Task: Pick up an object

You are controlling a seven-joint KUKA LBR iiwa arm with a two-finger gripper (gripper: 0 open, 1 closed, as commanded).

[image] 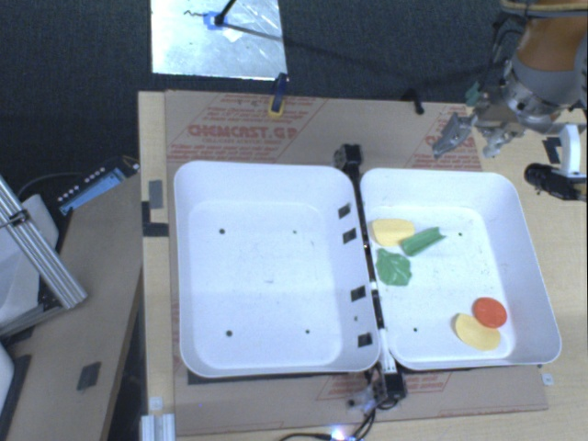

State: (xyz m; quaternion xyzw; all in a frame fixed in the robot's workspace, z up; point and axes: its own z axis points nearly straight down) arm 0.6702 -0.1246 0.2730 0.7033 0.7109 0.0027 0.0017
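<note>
The right bin holds several small items. A yellow piece, a long green piece and a leafy green piece lie close together near its left wall. An orange-red round piece rests against a flat yellow piece at the bin's front right. My gripper hangs above the bench just behind the right bin's back rim, well away from all of them. Its two fingers stand apart, open, with nothing between them.
The left bin sits beside the right one, with black clips along the shared wall. Behind the bins are a shiny metal sheet and a yellow-blue clamp. An aluminium frame stands at the left.
</note>
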